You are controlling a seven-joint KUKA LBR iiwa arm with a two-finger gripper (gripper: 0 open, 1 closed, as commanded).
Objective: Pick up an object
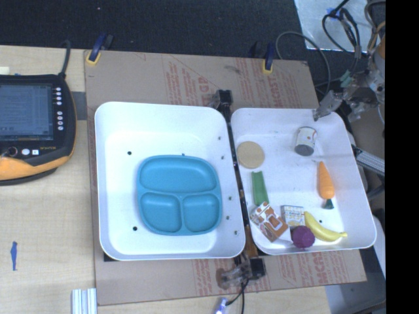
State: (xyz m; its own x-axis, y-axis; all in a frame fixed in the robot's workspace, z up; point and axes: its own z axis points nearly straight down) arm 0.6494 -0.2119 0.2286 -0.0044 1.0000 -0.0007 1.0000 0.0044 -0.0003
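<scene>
We are hovering our gripper (321, 113) over the far right corner of the right bin (347, 136), just above the small grey cup (305, 140), and we cannot tell how the gripper is set. Lying in that bin are a tan disc (251, 154), a green stick (260, 188), a carrot (325, 180), a banana (324, 229) and a purple fruit (302, 236), while the left bin (111, 175) is holding a blue tray (178, 193).

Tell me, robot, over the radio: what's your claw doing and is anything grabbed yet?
Claw at right bin's far rim, holding nothing. Small grey can nearest, just below it. Carrot, banana untouched. Nothing blocking the can.
</scene>
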